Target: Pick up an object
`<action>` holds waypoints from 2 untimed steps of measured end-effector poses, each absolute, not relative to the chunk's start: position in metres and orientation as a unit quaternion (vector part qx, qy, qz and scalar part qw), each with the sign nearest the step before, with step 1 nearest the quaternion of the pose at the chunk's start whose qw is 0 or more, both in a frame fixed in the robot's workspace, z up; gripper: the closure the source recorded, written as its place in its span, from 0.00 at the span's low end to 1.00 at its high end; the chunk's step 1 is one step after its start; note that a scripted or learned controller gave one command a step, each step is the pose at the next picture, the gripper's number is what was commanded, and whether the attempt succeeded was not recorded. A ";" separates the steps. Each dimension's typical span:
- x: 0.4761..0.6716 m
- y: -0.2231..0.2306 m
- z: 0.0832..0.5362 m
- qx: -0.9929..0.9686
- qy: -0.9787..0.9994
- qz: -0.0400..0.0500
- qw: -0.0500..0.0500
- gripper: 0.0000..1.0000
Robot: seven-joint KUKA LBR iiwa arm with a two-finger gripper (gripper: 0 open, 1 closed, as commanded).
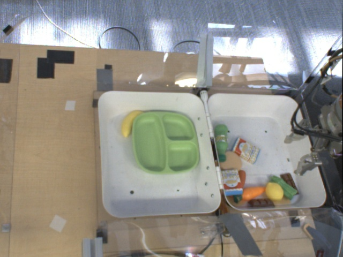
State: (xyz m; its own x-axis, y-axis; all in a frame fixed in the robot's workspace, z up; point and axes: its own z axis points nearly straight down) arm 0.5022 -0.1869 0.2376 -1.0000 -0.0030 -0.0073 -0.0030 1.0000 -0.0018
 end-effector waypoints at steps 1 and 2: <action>0.502 -0.133 0.100 -0.064 0.998 -0.001 0.005 0.00; 0.583 -0.087 0.090 -0.017 1.000 0.000 0.010 0.00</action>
